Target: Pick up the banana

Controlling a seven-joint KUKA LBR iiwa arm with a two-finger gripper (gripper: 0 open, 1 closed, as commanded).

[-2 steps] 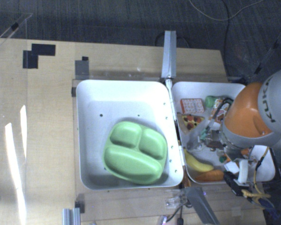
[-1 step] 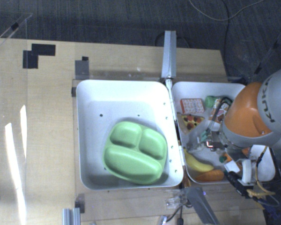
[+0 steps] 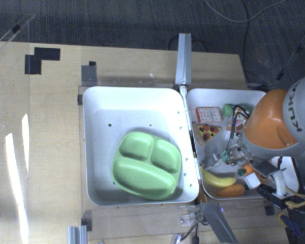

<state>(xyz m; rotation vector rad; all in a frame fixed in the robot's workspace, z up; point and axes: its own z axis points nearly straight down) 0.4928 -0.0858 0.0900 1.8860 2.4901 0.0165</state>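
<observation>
Yellow and curved, the banana (image 3: 218,179) lies in the right-hand shallow white plastic bin (image 3: 254,93), close against that bin's near wall. It sits just below and slightly left of the gripper (image 3: 230,156), which hangs low over the bin beneath the orange-banded grey wrist (image 3: 267,126). Whether the gripper is released or clenched cannot be told; the wrist hides most of it, and nothing is visibly grasped.

Risks, as judged from this position:
- An orange carrot-shaped toy (image 3: 230,190) touches the banana on the side nearer the wall. A descent landing slightly off could close on the carrot, or on both together.
- The banana lies near the near wall and the divider between the bins. A finger may strike either edge before it seats.
- Small items lie beyond the gripper: a red-patterned card (image 3: 209,115), a pizza-slice toy (image 3: 208,132) and a green piece (image 3: 228,109). A sideways sweep could scatter them.

Open room lies above and toward the bin's centre. The left-hand white bin (image 3: 99,105), holding a green divided plastic tray (image 3: 147,164), stands well to the gripper's left.
</observation>
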